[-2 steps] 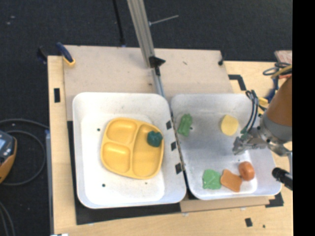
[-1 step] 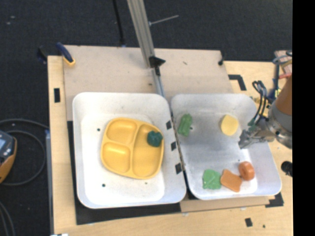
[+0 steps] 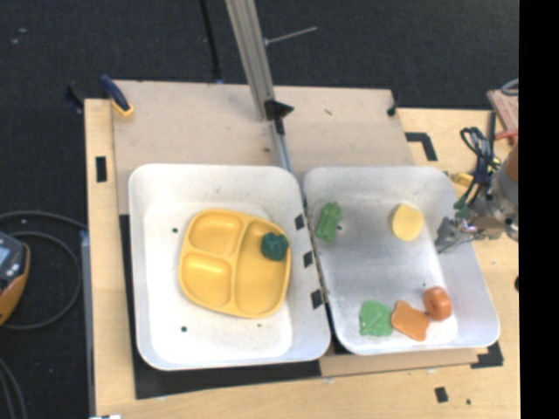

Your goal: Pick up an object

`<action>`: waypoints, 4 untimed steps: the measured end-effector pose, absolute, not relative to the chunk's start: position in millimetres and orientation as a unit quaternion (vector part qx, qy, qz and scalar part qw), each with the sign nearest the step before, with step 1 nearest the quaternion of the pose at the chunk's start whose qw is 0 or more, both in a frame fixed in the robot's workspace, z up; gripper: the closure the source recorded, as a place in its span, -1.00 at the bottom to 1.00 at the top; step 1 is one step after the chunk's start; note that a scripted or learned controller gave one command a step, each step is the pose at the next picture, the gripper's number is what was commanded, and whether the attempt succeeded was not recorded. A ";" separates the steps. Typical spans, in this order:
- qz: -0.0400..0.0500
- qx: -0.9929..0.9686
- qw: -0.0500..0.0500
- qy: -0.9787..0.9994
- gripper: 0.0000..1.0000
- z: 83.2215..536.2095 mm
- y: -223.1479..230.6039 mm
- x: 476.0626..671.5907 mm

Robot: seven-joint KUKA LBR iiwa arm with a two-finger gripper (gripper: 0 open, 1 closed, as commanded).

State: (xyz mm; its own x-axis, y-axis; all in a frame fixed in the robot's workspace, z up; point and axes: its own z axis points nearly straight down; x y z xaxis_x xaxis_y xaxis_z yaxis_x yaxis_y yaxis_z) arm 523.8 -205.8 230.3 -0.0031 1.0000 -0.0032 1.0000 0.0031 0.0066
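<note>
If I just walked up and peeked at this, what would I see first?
Probably the big yellow divided plate in the left bin, with a dark green toy sitting on its right side. Next, the colourful pieces in the right bin: a round yellow one near the top and an orange pair at the bottom. The robot's hand hangs at that bin's right edge.

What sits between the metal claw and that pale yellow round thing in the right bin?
Nothing: the camera view shows bare white bin floor between the gripper and the yellow round piece.

A pale wooden bench (image 3: 218, 120) stands on dark carpeted floor (image 3: 52, 24), an aluminium post (image 3: 249, 46) rising behind.
</note>
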 end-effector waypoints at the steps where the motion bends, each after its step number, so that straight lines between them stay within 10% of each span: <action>1: 0.001 0.704 0.002 0.710 1.00 242.9 -155.8 537.5; 4: 0.001 0.704 0.000 0.710 1.00 239.8 9.3 552.2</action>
State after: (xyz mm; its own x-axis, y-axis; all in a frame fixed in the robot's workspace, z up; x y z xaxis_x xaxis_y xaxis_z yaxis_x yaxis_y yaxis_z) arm 552.2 9.3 239.8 -0.0081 1.0000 0.0016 1.0000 0.0081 0.0024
